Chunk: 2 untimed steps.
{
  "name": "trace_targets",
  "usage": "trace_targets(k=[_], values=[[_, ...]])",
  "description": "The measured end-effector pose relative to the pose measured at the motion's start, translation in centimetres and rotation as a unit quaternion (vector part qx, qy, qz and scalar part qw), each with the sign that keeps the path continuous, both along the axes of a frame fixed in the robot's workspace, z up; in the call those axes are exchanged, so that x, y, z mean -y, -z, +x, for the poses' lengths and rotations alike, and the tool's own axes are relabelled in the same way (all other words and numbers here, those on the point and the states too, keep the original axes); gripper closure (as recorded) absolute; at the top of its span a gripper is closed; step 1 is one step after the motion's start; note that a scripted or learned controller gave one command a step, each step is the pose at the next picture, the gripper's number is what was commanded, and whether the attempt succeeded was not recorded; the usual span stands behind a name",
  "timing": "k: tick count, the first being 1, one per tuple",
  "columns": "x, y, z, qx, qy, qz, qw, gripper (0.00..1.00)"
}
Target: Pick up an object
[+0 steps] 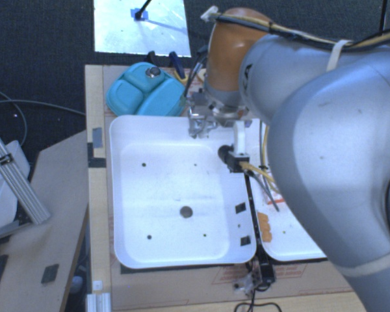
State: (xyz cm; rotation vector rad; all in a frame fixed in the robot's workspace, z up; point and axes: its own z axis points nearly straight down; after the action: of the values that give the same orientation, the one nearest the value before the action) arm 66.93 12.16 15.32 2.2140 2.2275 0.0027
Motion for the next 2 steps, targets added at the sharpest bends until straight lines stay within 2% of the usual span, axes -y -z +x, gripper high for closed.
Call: trace_targets(k=[1, 2], values=[[-4.8, 3.6, -0.1, -0.001, -0.001, 0.0007, 1.0, 1.0], [1.5, 7.0, -0.1, -0.001, 0.005, -0.0013, 1.0, 1.0]])
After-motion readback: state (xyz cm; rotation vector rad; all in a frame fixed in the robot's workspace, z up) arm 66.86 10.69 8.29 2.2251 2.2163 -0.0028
